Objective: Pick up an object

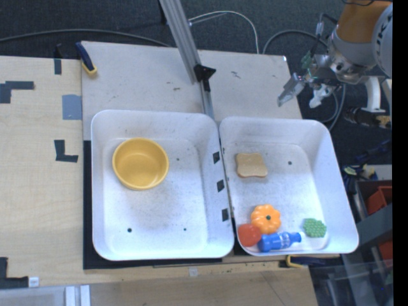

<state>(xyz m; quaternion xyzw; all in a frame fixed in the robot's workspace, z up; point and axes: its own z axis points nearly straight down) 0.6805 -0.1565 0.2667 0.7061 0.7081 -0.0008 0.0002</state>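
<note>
The pincer hangs above the pale desk just beyond the far right corner of the right shallow white bin, its two fingers spread apart with nothing between them. Inside that bin, a tan slice of toy bread lies near the far left part, while an orange plastic pumpkin, a red rounded toy, a blue plastic bottle lying on its side and a small green knobbly piece cluster along the near edge. The left shallow white bin holds a yellow plastic bowl, upright.
</note>
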